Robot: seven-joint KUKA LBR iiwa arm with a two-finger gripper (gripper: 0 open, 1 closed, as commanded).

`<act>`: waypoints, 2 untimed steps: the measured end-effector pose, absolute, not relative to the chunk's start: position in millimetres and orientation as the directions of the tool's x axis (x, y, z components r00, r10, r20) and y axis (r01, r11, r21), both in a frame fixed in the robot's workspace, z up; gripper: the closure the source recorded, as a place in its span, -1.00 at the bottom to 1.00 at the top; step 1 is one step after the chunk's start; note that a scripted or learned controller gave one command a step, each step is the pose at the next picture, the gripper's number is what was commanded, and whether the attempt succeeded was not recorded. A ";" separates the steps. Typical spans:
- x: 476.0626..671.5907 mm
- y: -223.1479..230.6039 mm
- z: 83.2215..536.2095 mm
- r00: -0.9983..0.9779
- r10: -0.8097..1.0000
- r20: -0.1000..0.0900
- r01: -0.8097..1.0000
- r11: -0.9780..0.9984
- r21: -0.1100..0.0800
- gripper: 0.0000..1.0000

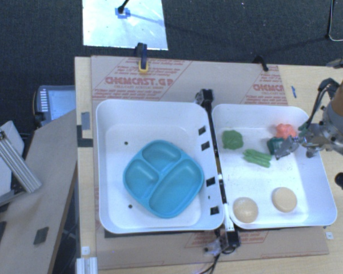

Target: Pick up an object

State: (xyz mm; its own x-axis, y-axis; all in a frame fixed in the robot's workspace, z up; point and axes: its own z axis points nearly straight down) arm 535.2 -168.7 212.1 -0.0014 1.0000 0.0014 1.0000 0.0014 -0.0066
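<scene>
In the right bin (326,210), toward the tabletop's right edge, the pincer (281,146) hangs low over the back half, coming in from the right, its dark tip just beside an orange-pink lump (284,130) and near a long green pod-like piece (257,157). Whether its grip is released or clenched cannot be told; the tip is small and dark against the toys, and nothing is plainly seen between its parts. I judge the pick as not yet made: every object looks to be lying on the bin floor. What is left is to close on one and lift it. A knobbly green piece (232,139), perhaps broccoli, sits toward the bin's back left. Two smooth, pale, rounded buns (246,209) lie at the front. The left bin (111,210) carries a glossy blue divided plate (163,178) of hard plastic.
</scene>
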 end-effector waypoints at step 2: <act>544.5 -174.8 167.0 -0.002 1.000 0.000 1.000 0.002 -0.002 -1.00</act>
